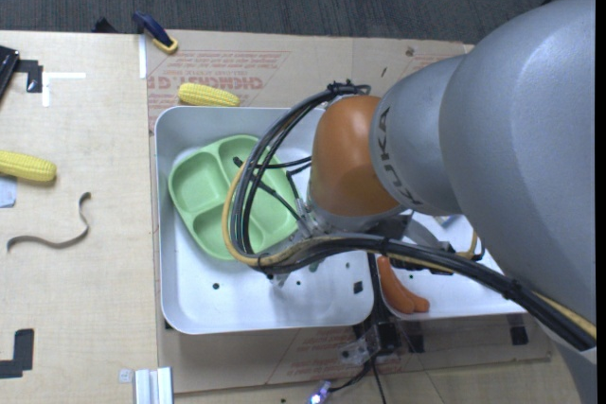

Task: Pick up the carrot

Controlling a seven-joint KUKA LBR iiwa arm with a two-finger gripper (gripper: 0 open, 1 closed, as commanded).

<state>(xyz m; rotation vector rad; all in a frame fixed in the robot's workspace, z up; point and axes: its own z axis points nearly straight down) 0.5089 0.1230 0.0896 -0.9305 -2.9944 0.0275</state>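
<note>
The arm (492, 128) is grey with an orange band (350, 161) and black and yellow cables (248, 203). The bin (189, 298) is white and holds a pale green divided plate (204, 189). The carrot (402, 290) is orange. Two corn cobs (206, 95) (26, 167) are yellow. The counter (76, 289) is light tan wood, with brown cardboard (227, 68) printed in red.

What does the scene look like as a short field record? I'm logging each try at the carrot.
carrot: orange, lying in the right bin, partly under the arm's cables
arm: over both bins, hiding much of them
left bin: holds a green divided plate
corn: one cob on the cardboard behind the left bin, another at the bench's far left
grasp: carrot not seen between fingers
</note>
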